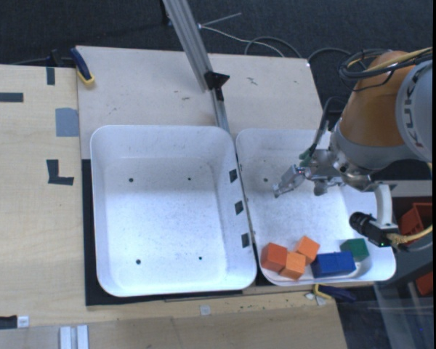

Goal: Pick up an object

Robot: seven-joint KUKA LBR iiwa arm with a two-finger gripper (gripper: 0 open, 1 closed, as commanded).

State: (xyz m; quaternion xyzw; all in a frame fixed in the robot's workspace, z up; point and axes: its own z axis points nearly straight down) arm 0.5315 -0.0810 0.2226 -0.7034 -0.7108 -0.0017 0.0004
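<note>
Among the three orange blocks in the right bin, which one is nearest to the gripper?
The uppermost orange block, tilted like a diamond; the other two lie lower, farther from the gripper.

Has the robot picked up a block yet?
Not yet. The tool hangs over the right bin, with nothing seen in it. The orange blocks, the blue block and the green one lie at the bin's near edge. Reaching, gripping and lifting are left.

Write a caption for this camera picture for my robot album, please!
Robot arm's gripper hovers over the right bin, above orange blocks, a blue block and a green block.
</note>
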